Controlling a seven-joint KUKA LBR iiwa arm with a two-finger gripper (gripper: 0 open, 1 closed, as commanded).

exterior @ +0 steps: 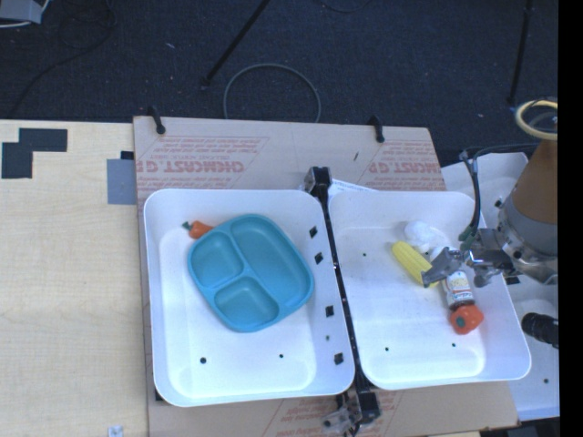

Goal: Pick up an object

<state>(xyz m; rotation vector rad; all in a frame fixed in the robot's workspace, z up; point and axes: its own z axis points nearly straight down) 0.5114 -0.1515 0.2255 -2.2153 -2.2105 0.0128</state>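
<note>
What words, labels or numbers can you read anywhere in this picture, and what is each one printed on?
Red print, twice, on the cardboard sheet under the bins: it appears upside down and looks like "CHEMCAST GP", but it is too blurred to be sure.
Label on the small bottle in the right bin, beside the gripper: too small to read.
Blue divided plate, in the left bin: no text visible.

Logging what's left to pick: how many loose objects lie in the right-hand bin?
3. A yellow corn cob near the middle, a white crumpled object just behind it, and a small bottle with an orange cap under the gripper. The arm may hide others.
</note>
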